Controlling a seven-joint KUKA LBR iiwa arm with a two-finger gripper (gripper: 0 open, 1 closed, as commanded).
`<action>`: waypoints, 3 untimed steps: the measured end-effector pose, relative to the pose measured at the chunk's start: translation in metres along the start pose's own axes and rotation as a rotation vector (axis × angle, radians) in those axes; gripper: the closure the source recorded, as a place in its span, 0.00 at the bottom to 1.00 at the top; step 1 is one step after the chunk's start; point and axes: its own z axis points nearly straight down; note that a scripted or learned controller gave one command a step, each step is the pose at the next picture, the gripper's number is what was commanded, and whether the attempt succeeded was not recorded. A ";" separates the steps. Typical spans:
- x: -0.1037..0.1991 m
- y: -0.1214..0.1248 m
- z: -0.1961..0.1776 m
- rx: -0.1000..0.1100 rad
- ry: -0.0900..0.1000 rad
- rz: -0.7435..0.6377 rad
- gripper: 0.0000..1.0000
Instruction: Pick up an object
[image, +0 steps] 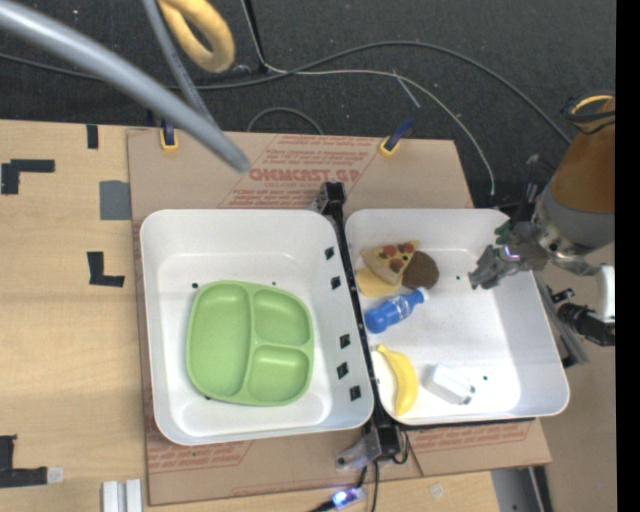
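The right bin (520, 330) holds a pizza slice toy (388, 262) with a brown cookie (421, 268) beside it, a blue bottle (394, 310), a yellow banana (398, 378) and a small white block (449, 384). My gripper (494, 268) hangs over the bin's upper right part, to the right of the cookie and apart from every object. Nothing is seen between its dark fingers.
The left bin (160, 300) holds a green divided plate (250, 342). Black clips (343, 300) run along the wall between the bins. Cables and a grey hose (150, 85) cross the dark bench behind. The arm's orange band (585, 160) is at the right edge.
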 end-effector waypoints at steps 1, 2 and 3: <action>0.000 0.001 -0.032 0.001 0.000 0.001 1.00; 0.055 0.002 -0.019 0.005 0.002 -0.003 1.00; 0.118 -0.002 -0.015 0.006 0.003 -0.004 1.00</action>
